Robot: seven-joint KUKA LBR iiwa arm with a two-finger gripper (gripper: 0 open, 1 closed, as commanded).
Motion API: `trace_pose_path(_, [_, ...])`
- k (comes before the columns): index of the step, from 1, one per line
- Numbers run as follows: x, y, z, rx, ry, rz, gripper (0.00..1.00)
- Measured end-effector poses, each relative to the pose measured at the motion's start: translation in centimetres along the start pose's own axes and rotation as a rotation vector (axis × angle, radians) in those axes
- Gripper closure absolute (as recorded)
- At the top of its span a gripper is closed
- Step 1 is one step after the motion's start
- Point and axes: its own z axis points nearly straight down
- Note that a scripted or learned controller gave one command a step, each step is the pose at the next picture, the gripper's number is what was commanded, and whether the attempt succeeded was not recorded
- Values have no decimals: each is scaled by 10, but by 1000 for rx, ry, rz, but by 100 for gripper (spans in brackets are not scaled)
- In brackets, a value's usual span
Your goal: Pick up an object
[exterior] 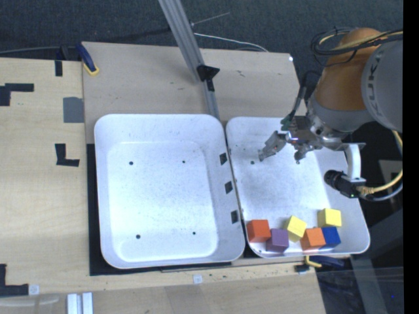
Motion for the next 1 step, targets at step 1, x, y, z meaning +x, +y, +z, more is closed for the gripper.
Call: trace_pose_path(1, [-3, 2, -3, -8, -3, 3, 0])
